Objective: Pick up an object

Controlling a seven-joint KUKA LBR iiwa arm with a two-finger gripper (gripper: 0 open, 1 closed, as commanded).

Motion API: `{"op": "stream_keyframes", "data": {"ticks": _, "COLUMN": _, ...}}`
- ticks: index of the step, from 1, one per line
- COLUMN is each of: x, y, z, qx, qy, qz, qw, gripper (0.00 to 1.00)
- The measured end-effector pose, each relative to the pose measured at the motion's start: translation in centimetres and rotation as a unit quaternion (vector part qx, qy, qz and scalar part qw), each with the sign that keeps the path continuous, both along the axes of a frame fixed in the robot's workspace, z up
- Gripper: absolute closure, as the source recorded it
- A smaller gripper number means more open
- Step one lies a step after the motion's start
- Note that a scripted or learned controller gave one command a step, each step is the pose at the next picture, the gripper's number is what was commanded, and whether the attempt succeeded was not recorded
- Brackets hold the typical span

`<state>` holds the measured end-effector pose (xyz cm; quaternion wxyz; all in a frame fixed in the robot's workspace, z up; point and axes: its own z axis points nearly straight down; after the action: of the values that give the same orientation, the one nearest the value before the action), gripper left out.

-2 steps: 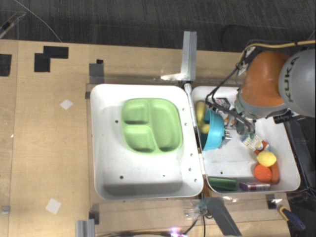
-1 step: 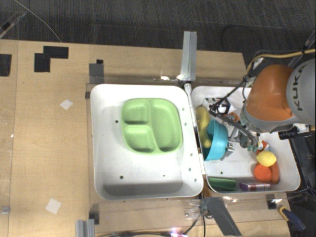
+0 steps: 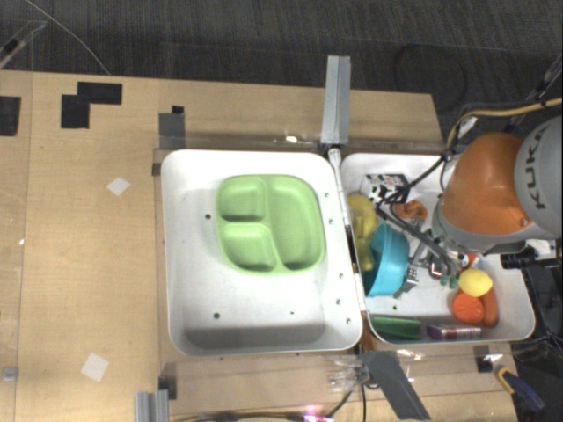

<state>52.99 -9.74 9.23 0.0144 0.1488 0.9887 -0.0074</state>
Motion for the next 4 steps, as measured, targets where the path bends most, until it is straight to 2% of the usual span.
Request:
{"op": "stream_keyframes", "data": {"ticks": 1, "x": -3.7, "y": -0.1, "z": 0.0, "qx": -0.0002, "qy": -0.002, "qz": -0.020, "qw": 0.9998, "gripper": 0.00}}
{"op": "stream_keyframes", "data": {"ticks": 2, "x": -3.3, "y": 0.1, "z": 1.3, "qx": 0.0012, "qy": -0.007, "qz": -0.018, "qw": 0.9998, "gripper": 1.00}}
{"op": "stream_keyframes", "data": {"ticks": 3, "x": -2.4, "y": 0.0, "z": 9.9, "qx": 0.0086, "qy": 0.005, "qz": -0.008, "qw": 0.9999, "gripper": 1.00}}
{"op": "stream_keyframes", "data": {"ticks": 4, "x": 3.1, "y": -4.5, "z": 8.2, "qx": 0.0072, "qy": 0.010, "qz": 0.084, "qw": 0.9964, "gripper": 1.00}}
